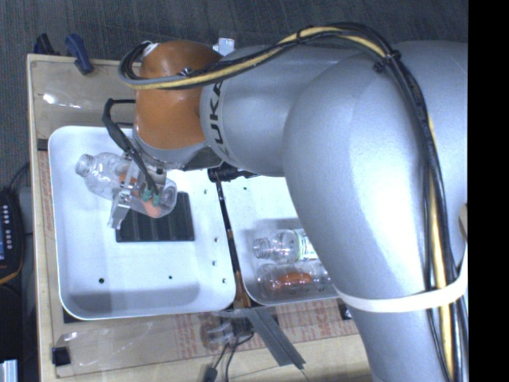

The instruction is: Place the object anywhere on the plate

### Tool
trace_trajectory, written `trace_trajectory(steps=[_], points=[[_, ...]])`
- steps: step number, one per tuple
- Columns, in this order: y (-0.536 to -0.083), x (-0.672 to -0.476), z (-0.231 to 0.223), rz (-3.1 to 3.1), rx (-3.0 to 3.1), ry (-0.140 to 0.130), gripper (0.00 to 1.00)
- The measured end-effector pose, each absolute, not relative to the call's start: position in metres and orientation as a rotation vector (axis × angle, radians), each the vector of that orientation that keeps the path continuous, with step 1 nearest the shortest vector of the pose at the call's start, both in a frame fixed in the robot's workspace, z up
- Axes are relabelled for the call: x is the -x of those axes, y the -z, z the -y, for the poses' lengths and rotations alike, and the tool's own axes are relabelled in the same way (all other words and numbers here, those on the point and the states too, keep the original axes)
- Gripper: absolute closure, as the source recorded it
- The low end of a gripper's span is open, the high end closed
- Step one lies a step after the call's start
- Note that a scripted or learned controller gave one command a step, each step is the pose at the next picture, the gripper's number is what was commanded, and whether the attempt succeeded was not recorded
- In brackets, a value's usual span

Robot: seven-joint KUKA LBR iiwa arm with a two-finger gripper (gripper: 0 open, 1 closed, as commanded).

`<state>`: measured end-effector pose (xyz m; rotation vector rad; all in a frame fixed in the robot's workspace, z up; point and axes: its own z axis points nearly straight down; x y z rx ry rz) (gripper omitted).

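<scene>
Nearest to you is the grey arm [350, 157], its bulk covering most of the right bin [274, 201] and all that lies to the right of the plate. Take the dark, ribbed rectangular plate [159, 223] as your landmark. It lies flat on the floor of the left bin [119, 293], with bare white floor below it and to its left.

Just above the plate you see the arm's orange band [171, 94], with black cables looping off it. Below the band the gripper [134, 199] reaches down at the plate's upper left corner. You cannot tell whether it is parted or closed, because its tip merges with the bottle beside it.

The clear plastic bottle [107, 173] lies on its side at that same corner. Its pale end points up and left, away from the plate, and its other end, with orange and green showing inside, overlaps the plate's top edge. You cannot tell whether it rests on the plate or hangs above it, nor whether the gripper has it.

Right of the plate, past the wall between the bins, two more clear bottles [280, 247] lie together in the right bin, one with an orange patch [293, 278].
</scene>
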<state>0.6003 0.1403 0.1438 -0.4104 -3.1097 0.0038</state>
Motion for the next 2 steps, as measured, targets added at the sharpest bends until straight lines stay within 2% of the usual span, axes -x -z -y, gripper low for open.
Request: trace_trajectory(steps=[1,2], points=[[-0.116,-0.617,-0.101,3.136,-0.021,-0.003,0.00],[-0.193,-0.657,-0.067,3.142,0.043,-0.001,0.00]])
